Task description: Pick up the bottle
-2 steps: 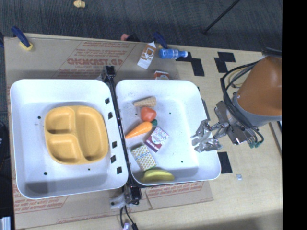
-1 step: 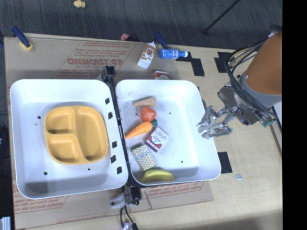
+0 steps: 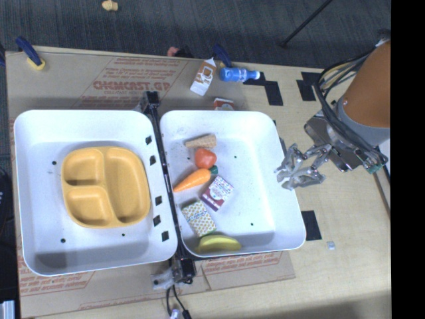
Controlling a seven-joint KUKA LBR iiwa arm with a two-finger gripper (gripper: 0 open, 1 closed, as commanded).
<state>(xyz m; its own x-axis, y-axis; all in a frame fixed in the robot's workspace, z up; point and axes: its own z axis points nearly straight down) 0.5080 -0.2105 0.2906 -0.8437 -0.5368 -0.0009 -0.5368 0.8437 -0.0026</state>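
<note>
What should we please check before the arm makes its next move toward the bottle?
1. Bottle located: ok, it lies on the bench beyond the right bin, outside both bins.
2. Bottle free to grasp: ok, it touches nothing, though a small carton lies close beside it.
3. Tool over the bottle: not ok, it hangs at the right bin's right rim, far from it.
4. Tool free of load: ok, nothing shows between its fingers.
5. Finger opening wide enough: cannot tell.
</note>
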